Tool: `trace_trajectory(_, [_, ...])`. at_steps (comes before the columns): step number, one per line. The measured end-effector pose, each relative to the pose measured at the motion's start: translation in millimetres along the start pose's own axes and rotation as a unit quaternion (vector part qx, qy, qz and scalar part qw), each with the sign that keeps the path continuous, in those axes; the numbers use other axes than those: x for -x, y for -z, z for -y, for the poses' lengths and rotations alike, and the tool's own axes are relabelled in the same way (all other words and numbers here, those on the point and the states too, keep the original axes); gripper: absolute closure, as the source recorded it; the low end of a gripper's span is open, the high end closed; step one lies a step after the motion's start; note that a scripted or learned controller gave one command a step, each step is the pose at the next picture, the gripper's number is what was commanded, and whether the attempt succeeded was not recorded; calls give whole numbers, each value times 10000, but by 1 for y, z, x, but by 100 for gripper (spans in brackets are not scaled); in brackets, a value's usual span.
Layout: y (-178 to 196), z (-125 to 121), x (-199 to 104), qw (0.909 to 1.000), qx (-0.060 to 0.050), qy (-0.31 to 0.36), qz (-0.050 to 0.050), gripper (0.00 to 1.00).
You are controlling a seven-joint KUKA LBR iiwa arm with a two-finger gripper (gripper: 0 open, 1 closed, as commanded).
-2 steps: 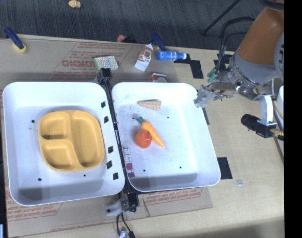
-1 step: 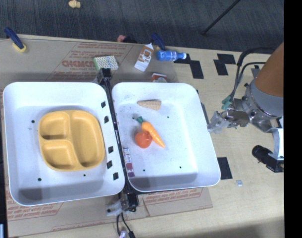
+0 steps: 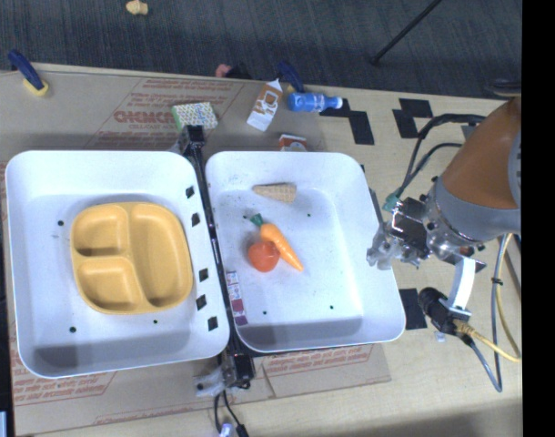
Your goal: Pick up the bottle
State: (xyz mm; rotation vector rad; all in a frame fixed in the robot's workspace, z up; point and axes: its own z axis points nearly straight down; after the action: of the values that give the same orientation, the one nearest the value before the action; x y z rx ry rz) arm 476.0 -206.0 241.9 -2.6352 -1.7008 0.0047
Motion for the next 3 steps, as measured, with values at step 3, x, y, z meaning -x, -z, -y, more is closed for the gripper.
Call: trace_trajectory(3, [-40, 1, -3, 9948, 11, -1020, -1, 100])
